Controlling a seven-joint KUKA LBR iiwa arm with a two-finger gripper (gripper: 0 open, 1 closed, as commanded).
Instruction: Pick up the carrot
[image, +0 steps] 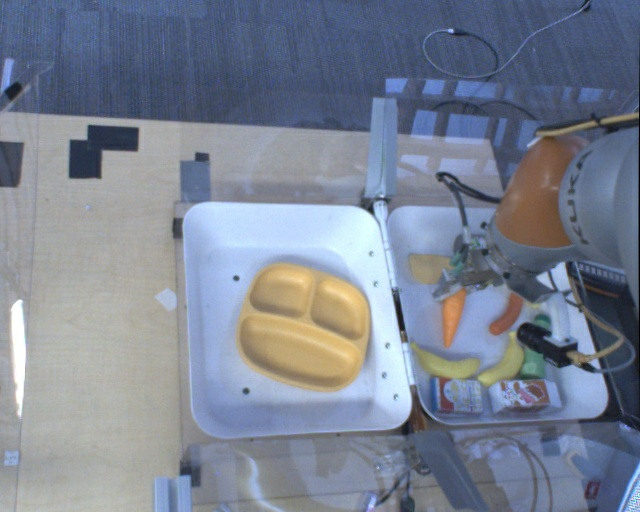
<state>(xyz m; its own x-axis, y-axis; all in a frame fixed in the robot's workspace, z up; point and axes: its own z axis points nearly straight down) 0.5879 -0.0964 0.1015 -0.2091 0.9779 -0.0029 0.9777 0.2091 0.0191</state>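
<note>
The carrot (453, 316) is a small orange cone lying on the floor of the right bin (596, 404), thick end toward the back and tip toward the front. My gripper (466, 284) hangs right over the thick end, coming in from the right under the grey arm with its orange band. The jaws look open, one grey finger (446, 289) to the carrot's left and the other to its right. Nothing is held between them, and the carrot rests flat in the bin.
In the right bin lie a red-orange pepper-like piece (505, 314), two bananas (447, 363) (503, 366), a pale yellow piece (427, 267), a green item (541, 324) and two small cartons (458, 396) (522, 396). The left bin (210, 300) holds a yellow divided tray (303, 325).
</note>
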